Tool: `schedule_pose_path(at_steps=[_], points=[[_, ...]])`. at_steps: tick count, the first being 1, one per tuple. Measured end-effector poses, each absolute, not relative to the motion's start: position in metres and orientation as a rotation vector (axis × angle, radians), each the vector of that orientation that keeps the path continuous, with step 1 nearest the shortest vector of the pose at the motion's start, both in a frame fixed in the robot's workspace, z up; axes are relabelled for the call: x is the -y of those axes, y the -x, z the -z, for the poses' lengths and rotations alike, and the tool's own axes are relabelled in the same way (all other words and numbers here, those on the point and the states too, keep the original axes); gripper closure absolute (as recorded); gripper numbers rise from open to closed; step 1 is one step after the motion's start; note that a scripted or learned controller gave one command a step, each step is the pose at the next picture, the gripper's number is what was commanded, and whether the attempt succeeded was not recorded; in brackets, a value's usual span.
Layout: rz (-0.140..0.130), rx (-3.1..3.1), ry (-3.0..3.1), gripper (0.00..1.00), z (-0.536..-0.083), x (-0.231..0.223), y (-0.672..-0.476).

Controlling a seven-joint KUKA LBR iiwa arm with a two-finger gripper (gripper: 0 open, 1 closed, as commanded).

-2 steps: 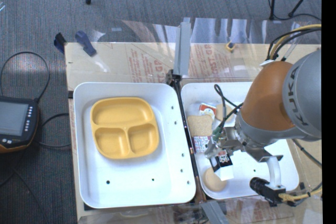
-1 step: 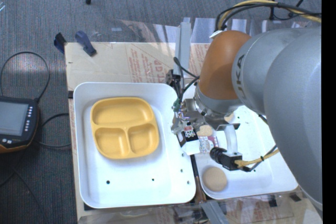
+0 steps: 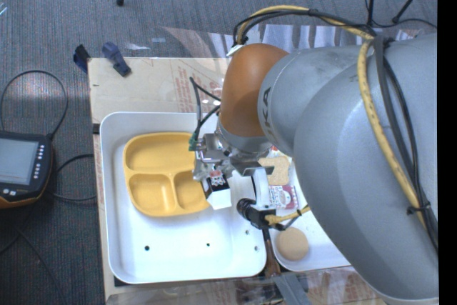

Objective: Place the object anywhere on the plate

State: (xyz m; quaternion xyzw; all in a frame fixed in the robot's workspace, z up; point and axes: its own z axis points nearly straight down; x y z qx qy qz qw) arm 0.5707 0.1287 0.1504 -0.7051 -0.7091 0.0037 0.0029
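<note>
The gripper (image 3: 213,182) hangs just beside the yellow plate (image 3: 158,171) — finger state I cannot tell. The round tan object (image 3: 292,244) looks light, soft — grip its middle.

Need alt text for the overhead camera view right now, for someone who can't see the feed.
The grey arm with an orange band reaches from the right, its gripper over the right edge of a yellow three-compartment plastic plate in the left shallow white bin. A round tan bun-like object lies in the right bin.
</note>
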Motion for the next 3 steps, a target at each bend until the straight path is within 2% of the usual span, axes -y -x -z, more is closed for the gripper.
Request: schedule_pose_path(at_steps=[1,2,3], points=[[-0.005,2.222,2.220,1.00,-0.121,-0.150,-0.558],[-0.005,2.216,2.226,1.00,-0.129,-0.190,-0.629],[0.007,2.221,2.229,1.00,-0.233,-0.114,-0.628]])
